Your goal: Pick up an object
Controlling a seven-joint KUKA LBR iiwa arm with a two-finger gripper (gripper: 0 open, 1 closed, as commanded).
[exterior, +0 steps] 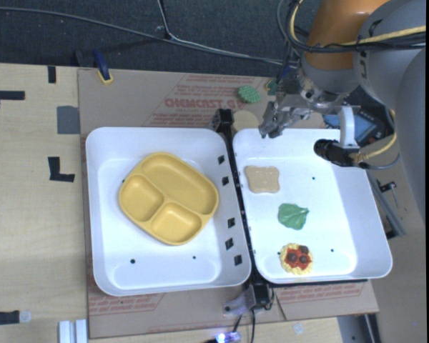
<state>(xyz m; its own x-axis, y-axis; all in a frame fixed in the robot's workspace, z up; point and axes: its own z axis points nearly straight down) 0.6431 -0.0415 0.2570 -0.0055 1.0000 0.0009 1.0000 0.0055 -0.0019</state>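
Observation:
The right bin (343,191) holds three small items in a column: a tan slice of toast (262,179), a green leaf piece (294,216) below it, and a small pizza-like piece with red dots (296,259) nearest the front. My gripper (273,128) hangs over the bin's far left corner, above and behind the toast, with nothing seen between its fingers.
The left bin (104,163) holds a yellow divided plate (169,197). A small green item (249,94) lies on the cardboard behind the bins. A black divider with clips (232,191) runs between the bins. Cables cross the dark floor at the back.

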